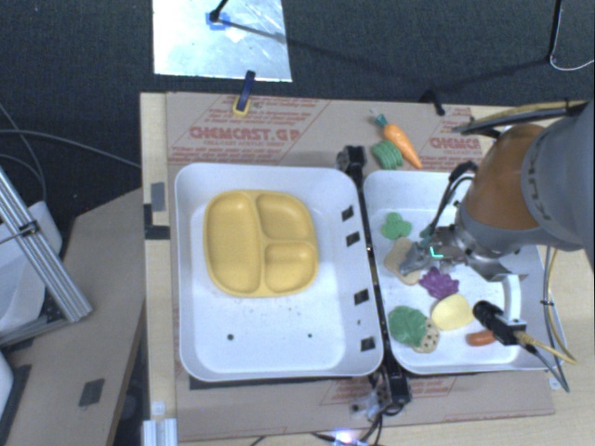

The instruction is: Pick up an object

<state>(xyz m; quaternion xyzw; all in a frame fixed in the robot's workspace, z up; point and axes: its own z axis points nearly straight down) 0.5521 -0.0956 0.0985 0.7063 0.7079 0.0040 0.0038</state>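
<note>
I see a yellow divided plate (259, 242) in the left bin (195, 342). In the right bin (409, 184), at the frame's right, toys cluster: tan piece (402, 260), purple grapes (437, 282), lemon (452, 313). The gripper (437, 249) hovers just above the tan piece; I can't tell its grip state.

Dark carpet (74, 54), shiny foil sheet (223, 26)

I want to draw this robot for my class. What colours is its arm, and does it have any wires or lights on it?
The arm is fat, round and grey, with a wide orange band above the wrist. Dark cables loop down beside the band towards the gripper, which is grey metal with a small green light glowing on it. No writing or stickers can be made out on the arm.
</note>
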